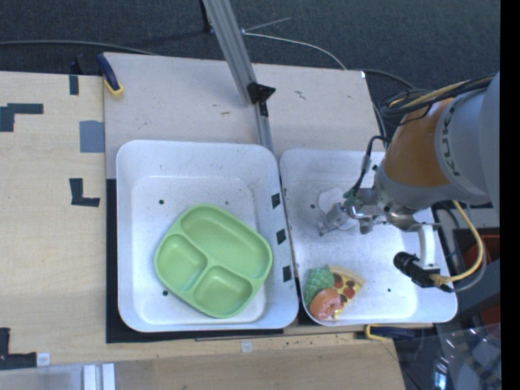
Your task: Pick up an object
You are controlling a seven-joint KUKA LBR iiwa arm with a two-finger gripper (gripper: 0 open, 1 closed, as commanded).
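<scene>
A green divided plate (214,259) lies in the left bin (130,218). In the right bin (390,299), a small cluster of toy food sits at the near left corner: a green leafy piece (318,280), a pizza slice (345,284) and an orange-red piece (327,303). My gripper (341,218) hangs low over the middle of the right bin, its metal fingers pointing left, above and behind the toy food. Nothing shows between the fingers.
A slanted metal pole (236,47) runs from the top of the view down to the gap between the bins. Black cables and a connector (414,268) hang from the arm over the right bin's right side. Tape marks lie on the bench at the left.
</scene>
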